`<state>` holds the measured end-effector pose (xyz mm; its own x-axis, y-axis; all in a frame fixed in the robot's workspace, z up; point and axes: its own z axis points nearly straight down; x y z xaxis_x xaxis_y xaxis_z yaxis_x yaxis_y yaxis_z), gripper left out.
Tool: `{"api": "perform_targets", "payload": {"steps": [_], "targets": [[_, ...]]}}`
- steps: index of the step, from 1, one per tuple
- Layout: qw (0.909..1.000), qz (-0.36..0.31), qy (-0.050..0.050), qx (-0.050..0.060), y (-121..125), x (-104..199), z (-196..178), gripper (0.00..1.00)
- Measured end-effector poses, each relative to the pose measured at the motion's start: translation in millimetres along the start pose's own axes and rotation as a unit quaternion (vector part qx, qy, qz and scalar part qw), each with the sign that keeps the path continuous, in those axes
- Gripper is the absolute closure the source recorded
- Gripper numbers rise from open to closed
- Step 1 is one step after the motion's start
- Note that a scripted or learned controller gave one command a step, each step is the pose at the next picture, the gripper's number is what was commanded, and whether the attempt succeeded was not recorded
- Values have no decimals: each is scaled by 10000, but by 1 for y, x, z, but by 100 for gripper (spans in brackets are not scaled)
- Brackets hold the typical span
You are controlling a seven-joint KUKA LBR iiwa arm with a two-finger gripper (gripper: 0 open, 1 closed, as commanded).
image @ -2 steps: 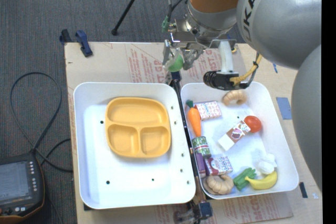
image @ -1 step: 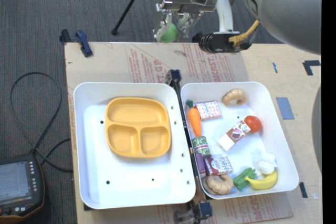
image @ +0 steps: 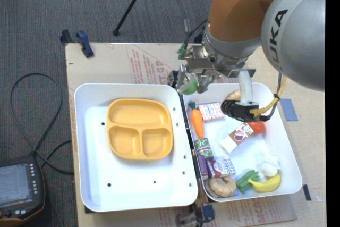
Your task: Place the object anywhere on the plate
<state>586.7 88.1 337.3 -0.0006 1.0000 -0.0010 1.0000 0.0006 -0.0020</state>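
I'm hovering my gripper (image: 190, 82) over the seam between the two bins, and I can't tell how it's set. The yellow plate (image: 140, 128) lies in the left bin (image: 93, 188). The carrot (image: 197, 122) lies in the right bin (image: 289, 159), just below me.

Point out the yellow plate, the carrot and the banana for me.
yellow plate (image: 140, 109), camera view, on the wide upper compartment.
carrot (image: 197, 123), camera view, on the middle of its orange body.
banana (image: 267, 183), camera view, on the middle of its curved yellow body.
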Motion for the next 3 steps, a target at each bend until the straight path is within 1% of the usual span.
{"api": "perform_targets", "payload": {"steps": [1,2,3], "targets": [[10000,-11,6,-5,32,57,5,100],[10000,-21,10,-19,57,114,-17,100],[10000,6,-4,14,24,34,99,100]]}}
